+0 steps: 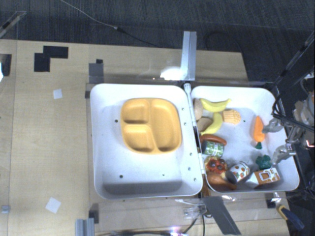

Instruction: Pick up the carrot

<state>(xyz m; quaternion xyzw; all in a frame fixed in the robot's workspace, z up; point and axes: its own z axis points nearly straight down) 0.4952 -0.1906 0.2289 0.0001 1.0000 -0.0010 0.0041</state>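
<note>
The carrot [258, 128] is orange with a green stem end and lies upright along the right side of the right bin [246, 93]. My gripper [272, 141] reaches in from the right edge, just right of the carrot and slightly nearer the front. Its two metal fingers [269, 128] stand apart, so it is open, with nothing between them. The upper finger's tip sits close beside the carrot's lower half; I cannot tell whether they touch.
In the right bin lie two bananas [214, 105], a corn cob [232, 116], a green can [213, 149], a patterned ball [239, 170], a small orange box [267, 176] and a dark green toy [263, 160]. The left bin [106, 146] holds a yellow divided plate [150, 125].
</note>
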